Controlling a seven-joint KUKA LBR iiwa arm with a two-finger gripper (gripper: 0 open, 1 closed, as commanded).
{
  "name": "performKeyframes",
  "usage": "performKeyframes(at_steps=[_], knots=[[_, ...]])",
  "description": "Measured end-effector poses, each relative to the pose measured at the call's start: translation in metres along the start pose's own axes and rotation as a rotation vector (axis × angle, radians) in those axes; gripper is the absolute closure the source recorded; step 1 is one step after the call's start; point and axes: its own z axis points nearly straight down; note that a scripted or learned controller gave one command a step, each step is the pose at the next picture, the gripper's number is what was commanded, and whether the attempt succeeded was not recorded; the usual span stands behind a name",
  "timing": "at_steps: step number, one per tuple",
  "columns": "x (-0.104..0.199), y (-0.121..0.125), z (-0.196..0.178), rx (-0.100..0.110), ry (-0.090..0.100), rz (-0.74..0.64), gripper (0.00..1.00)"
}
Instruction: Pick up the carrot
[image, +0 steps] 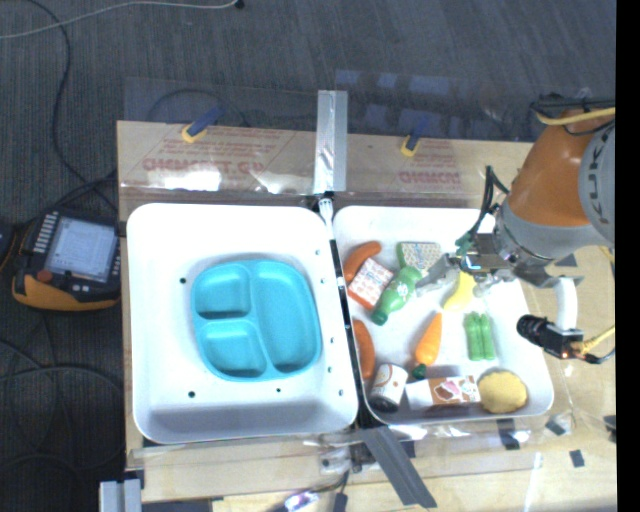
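Carrot (429, 340) lies in the right bin (540, 395), near its middle, tilted, orange with the narrow end pointing toward the bin's near wall. Just left of carrot: green bottle (396, 295). Right of carrot: green pods (480, 336). Up and right of carrot: yellow banana (460, 290), with the pincer (468, 262) directly over it. Pincer's opening cannot be made out; nothing seen held between its tips. Near edge below carrot: small box (452, 391), yellow-brown lump (502, 391). Far left of carrot: blue divided tray (256, 318) in left bin (160, 250).
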Motion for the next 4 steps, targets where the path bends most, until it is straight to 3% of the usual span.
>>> performKeyframes(at_steps=[1,2,3,4], knots=[[-0.023,-0.029,0.099,-0.014,-0.003,0.086,0.0],[-0.021,-0.026,0.09,-0.018,0.001,0.085,1.0],[-0.018,-0.024,0.078,-0.001,0.001,0.166,1.0],[0.048,-0.007,-0.033,-0.001,-0.004,0.074,1.0]])
